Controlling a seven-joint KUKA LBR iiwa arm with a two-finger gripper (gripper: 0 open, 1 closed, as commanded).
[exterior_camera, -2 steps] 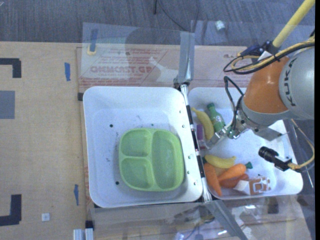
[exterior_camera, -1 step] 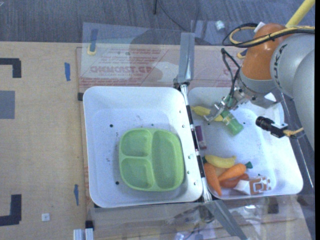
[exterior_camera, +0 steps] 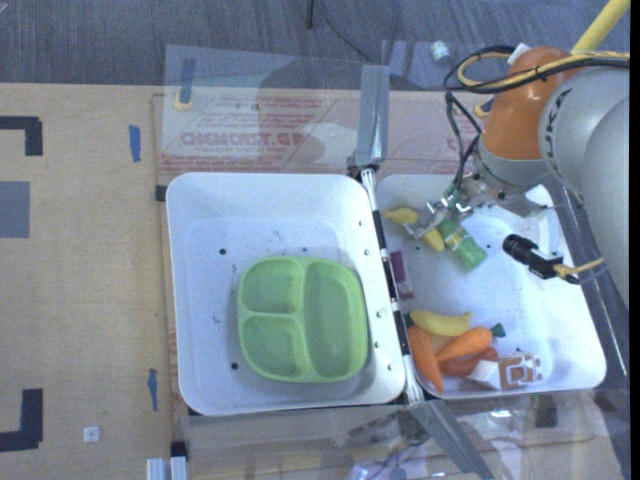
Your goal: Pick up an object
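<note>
My tool (exterior_camera: 447, 211) is low in the right bin (exterior_camera: 580, 353), near its far left corner, just over a yellow piece (exterior_camera: 403, 216) and a green bottle (exterior_camera: 463, 248). I cannot tell how it stands or whether it grips anything. Nothing looks lifted yet, so the pick is not done.

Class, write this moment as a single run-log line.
gripper: low in right white bin, at yellow banana-shaped toy and green bottle | grasp: unconfirmed | left bin: green divided plate
</note>
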